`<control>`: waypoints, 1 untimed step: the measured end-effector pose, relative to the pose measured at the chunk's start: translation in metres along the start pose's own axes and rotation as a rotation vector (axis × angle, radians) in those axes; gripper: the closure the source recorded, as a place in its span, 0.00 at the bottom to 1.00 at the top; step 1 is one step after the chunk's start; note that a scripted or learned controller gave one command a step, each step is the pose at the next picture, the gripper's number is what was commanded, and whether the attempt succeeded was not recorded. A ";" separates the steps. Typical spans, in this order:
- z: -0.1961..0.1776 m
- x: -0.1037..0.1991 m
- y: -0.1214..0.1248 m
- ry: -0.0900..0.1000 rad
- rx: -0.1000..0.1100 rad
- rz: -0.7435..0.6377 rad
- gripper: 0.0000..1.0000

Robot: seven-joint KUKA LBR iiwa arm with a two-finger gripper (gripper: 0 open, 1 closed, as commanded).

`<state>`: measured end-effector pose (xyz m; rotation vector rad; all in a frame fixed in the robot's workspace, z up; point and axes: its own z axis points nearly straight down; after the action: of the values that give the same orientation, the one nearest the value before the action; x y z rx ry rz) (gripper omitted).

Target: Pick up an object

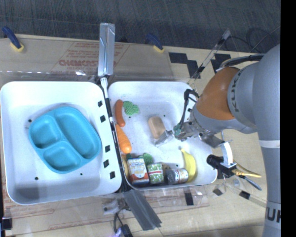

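Observation:
The right bin (153, 90) holds several objects. A tan bread-like block (156, 126) lies near its middle. My gripper (168, 136) is low in the bin, just right of and below that block, close to it or touching it. A yellow banana (189, 163) lies below the gripper. An orange carrot (124, 140), a red sausage (119, 111) and a green broccoli piece (131, 107) lie along the bin's left side. Nothing is visibly lifted.
The left bin (19, 181) holds a blue divided plate (64, 138). Along the right bin's front wall stand an orange-labelled carton (137, 170), a green box (155, 173) and a small can (177, 175). The arm's orange-banded wrist (214, 100) overhangs the bin's right rim.

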<state>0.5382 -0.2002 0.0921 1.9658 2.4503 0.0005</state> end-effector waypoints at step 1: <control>0.000 0.008 0.107 0.001 0.000 0.114 0.00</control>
<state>0.6412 -0.1693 0.0922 2.1032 2.3349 0.0021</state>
